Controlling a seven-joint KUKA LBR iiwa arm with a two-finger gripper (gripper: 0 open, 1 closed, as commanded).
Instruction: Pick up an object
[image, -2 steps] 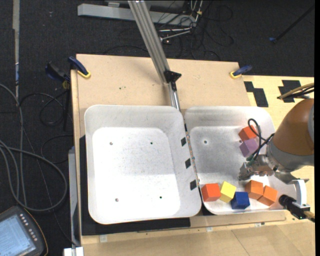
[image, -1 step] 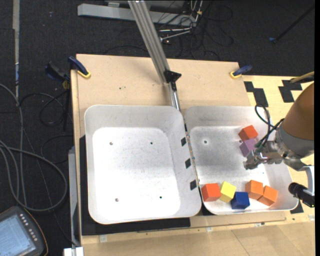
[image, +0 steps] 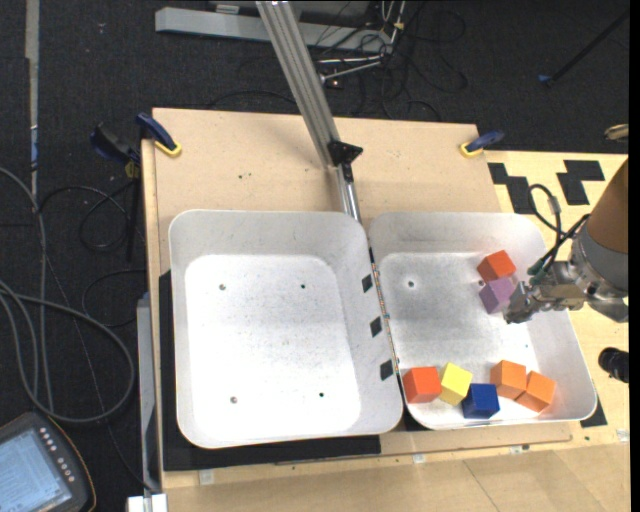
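Two white bins sit side by side on the table (image: 250, 165). Right bin (image: 440, 300) contains every block. End effector (image: 520, 308) is low at this bin's right side, just right of the purple block (image: 496, 294) and apparently touching it; its opening cannot be judged. An orange block (image: 495, 266) lies just above the purple one. Five more blocks, orange, yellow and blue, line the near edge.
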